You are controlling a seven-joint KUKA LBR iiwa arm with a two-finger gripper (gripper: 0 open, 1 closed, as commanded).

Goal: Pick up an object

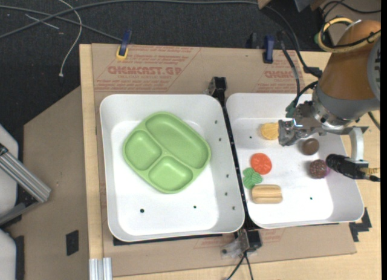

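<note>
You are seeing the tool (291,132) hovering in the right bin (302,212), its opening impossible to tell, yellow piece (269,130) lying just beside it, brown ball (310,146) sitting near it, green tray (166,151) resting well apart.

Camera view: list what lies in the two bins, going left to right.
Green divided plate → green leafy piece → orange-red round piece → yellow piece → brown ball → dark purple piece.
</note>
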